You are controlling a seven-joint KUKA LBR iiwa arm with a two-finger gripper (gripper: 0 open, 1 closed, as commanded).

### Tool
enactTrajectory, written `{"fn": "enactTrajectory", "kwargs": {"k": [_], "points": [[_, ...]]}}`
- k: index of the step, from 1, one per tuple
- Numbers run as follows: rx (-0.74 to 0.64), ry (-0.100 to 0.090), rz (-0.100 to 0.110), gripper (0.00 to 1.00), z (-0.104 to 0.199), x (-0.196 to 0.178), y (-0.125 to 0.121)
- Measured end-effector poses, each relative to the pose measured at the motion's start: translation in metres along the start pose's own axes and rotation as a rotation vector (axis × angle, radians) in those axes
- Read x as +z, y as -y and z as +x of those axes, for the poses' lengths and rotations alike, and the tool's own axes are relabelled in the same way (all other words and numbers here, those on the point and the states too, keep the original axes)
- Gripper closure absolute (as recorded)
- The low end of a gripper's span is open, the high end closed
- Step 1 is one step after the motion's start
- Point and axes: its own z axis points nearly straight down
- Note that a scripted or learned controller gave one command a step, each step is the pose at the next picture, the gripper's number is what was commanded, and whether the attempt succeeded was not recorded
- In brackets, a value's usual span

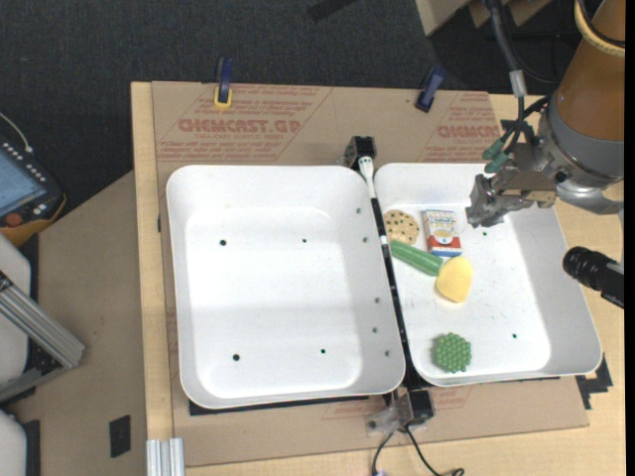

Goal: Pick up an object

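While the tool (486, 212) hangs over the right bin (526, 315), whether it stands apart or together I cannot tell. Just beside it, toward the bin divider, lies a small carton (441, 232): likely light and stiff, best pinched across its narrow sides. Beyond it lie a cookie (401, 226) and a lemon (454, 280).

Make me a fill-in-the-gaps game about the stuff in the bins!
1. The toys all lie in the ____ bin.
2. The bumpy ball is ____ in colour.
3. The round cookie has dark ____ on it.
4. The claw hangs beside the small ____.

Missing words: right; green; chips; carton
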Motion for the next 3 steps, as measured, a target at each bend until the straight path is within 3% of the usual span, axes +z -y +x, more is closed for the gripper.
{"fn": "enactTrajectory", "kwargs": {"k": [1,2,3], "points": [[0.007,0.002,0.017,1.0,-0.003,-0.001,0.002],[0.001,-0.001,0.015,1.0,0.051,-0.032,0.018],[0.007,0.001,0.016,1.0,0.048,-0.041,0.017]]}}
